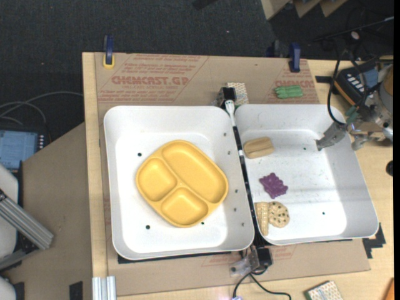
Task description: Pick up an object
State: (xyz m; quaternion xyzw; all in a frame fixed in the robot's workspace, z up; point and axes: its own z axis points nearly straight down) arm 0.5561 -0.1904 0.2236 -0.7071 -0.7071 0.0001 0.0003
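The right bin (350, 230) holds a tan bread roll (258, 147) near its left wall, a purple grape-like piece (273, 184) in the middle, and a chocolate-chip cookie (279, 214) beside a cracker (262, 217) at the front left. My gripper (341, 142) hangs over the right bin's far right part, by the bin's right wall. It is open, its two grey fingers (327, 140) spread with nothing between them. It is well to the right of the roll and apart from every object.
A yellow divided plate (181, 182) lies in the left bin (119, 167). A small green object (289, 92) rests on the brown board behind the right bin. Blue clamps (109, 49) hold the board's back edge. Cables and gear crowd the far right.
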